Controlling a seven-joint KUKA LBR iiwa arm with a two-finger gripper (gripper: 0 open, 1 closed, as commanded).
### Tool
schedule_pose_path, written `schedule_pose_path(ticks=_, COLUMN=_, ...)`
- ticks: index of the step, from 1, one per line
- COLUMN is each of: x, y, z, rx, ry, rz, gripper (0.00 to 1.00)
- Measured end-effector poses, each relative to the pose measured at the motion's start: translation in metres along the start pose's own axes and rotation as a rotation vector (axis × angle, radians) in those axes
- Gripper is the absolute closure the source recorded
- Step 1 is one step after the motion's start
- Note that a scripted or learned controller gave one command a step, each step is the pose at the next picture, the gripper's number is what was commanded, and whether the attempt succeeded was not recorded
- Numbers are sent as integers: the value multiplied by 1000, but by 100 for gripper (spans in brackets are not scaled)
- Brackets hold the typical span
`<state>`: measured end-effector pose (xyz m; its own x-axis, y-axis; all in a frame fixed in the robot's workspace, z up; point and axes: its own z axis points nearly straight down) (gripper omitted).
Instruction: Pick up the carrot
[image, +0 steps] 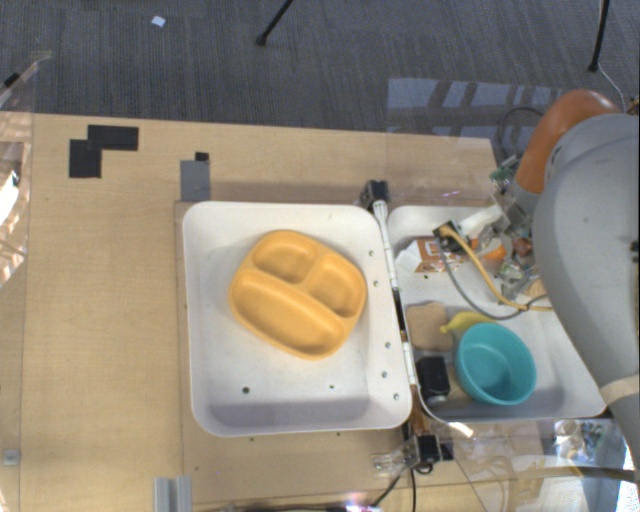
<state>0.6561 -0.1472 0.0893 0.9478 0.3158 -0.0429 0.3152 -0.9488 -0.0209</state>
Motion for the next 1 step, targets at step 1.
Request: schedule_pose_path(ticks=1, x=8, y=-1, z=-13, rx=-19, ry=34, rz=-11, gripper=100)
